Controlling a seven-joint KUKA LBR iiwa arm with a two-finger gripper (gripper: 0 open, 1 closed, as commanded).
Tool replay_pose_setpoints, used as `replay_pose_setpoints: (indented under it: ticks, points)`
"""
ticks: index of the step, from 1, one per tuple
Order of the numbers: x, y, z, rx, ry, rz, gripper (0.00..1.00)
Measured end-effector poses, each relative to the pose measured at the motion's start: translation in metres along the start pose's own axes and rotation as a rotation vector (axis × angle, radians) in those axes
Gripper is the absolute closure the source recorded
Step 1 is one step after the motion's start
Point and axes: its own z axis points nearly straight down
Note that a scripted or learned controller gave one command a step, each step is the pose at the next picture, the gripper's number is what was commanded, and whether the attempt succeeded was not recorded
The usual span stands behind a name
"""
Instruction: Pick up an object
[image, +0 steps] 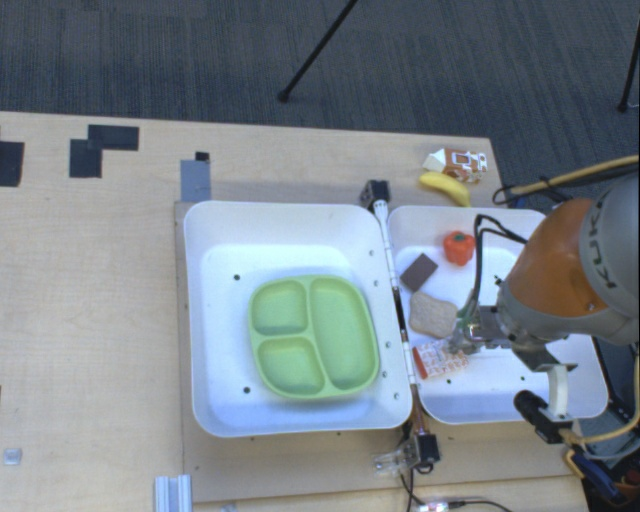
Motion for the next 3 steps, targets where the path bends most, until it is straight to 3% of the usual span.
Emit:
replay_pose_setpoints:
  ticks: [1, 2, 3]
  points:
    - [0.074, 0.026, -0.097, 0.018, 0.001, -0.002, 1.0]
    - [0.073, 0.025, -0.096, 0.02, 0.0, -0.001, 0.0]
    - [0.001, 0.015, -0.063, 0.022, -0.001, 0.001, 0.0]
